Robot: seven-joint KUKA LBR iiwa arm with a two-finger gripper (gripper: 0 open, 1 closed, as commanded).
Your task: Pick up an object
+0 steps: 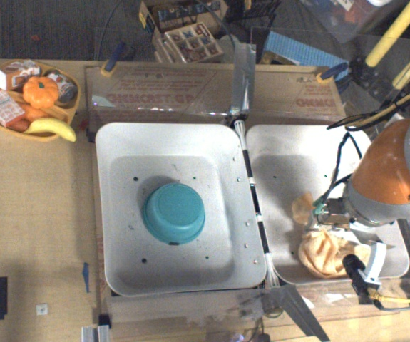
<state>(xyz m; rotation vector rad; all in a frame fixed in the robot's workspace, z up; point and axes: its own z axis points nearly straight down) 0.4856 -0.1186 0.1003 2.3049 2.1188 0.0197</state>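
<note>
The tan pastry-like object [324, 254] lies in the right bin [276, 162], just under my end effector [331, 218]. I judge this the approach; whether I'm open, I cannot tell. Next: descend squarely, then close

1. The arm [397, 184] is seen as a rounded body, with a broad glossy orange band [390, 171] wrapped around it.
2. Dark lettering is printed at the orange band's upper right edge, cut off by the frame and not readable.
3. Below the orange band, a grey ring-shaped section [376, 209] is fitted, lighter along its lower rim.
4. Black cables [341, 164] are looped along the left side of the arm, down toward the wrist.
5. A small metallic part with a green spot [323, 206] is mounted at the wrist.
6. A white bracket with a black piece [365, 264] is attached under the grey section.
</note>
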